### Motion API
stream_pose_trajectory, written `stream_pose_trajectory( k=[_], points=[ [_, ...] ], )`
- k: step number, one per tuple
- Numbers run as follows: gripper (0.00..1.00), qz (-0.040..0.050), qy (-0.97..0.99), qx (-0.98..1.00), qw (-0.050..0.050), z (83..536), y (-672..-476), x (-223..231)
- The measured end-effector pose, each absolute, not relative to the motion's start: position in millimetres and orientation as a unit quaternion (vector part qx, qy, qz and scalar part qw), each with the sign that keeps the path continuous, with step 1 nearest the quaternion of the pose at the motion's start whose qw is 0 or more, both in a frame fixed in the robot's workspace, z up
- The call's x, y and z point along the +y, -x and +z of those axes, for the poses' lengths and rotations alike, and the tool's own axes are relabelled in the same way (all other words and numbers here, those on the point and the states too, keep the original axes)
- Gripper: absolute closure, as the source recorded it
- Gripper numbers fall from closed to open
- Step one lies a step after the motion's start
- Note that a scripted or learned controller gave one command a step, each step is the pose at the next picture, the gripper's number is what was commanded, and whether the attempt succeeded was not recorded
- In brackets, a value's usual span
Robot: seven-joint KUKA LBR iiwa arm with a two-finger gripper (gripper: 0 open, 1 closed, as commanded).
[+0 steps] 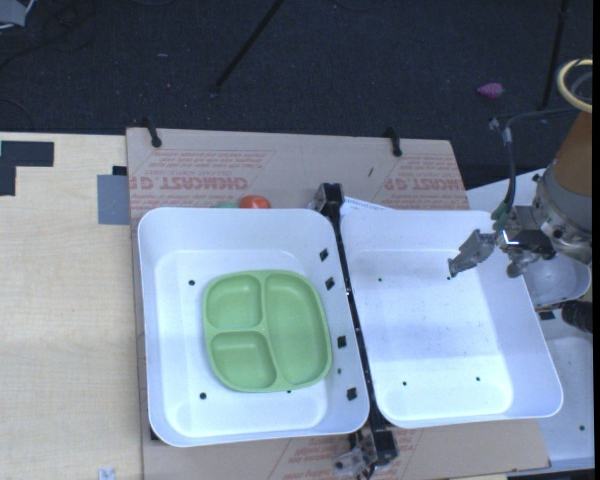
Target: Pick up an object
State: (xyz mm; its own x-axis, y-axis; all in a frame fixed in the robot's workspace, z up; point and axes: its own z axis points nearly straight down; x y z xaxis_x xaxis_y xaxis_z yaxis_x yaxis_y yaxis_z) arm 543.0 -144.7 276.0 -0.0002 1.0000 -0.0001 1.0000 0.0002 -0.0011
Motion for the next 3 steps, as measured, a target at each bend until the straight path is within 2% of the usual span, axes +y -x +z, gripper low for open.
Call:
stream_pose_trajectory(
  k=[1,3],
  points=[
    [0.0,0.0017,0.707,-0.707,0.003,232.4,-542.0,-147.9],
    [0.0,0.0017,0.708,-0.706,0.004,109.5,-542.0,-139.7]
  ],
)
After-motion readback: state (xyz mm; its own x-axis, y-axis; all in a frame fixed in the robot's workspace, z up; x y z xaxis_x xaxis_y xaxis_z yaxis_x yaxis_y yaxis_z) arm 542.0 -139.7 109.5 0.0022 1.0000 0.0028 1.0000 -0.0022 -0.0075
